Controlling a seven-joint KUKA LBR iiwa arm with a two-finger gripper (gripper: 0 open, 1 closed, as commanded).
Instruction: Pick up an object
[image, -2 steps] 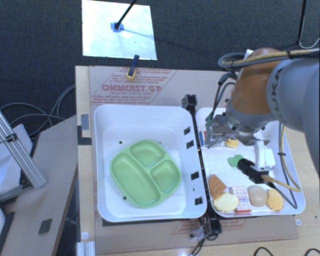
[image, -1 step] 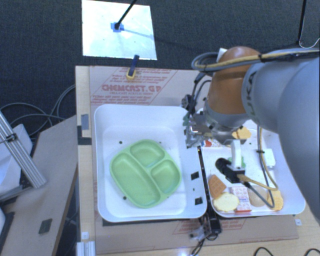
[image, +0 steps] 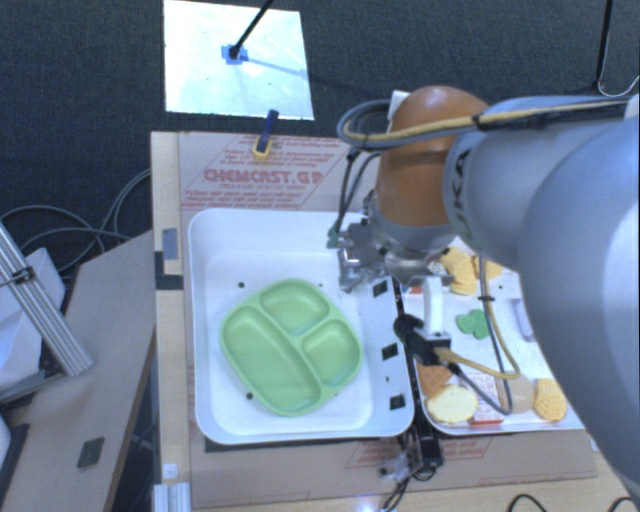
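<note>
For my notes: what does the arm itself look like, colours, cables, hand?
The arm is thick, smooth and grey, with a rounded orange band above the wrist. Thin grey cables loop beside that band. The hand is small and metallic grey.

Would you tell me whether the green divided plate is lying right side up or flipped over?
Right side up: the green divided plate lies flat in the left bin, its three compartments facing up.
</note>
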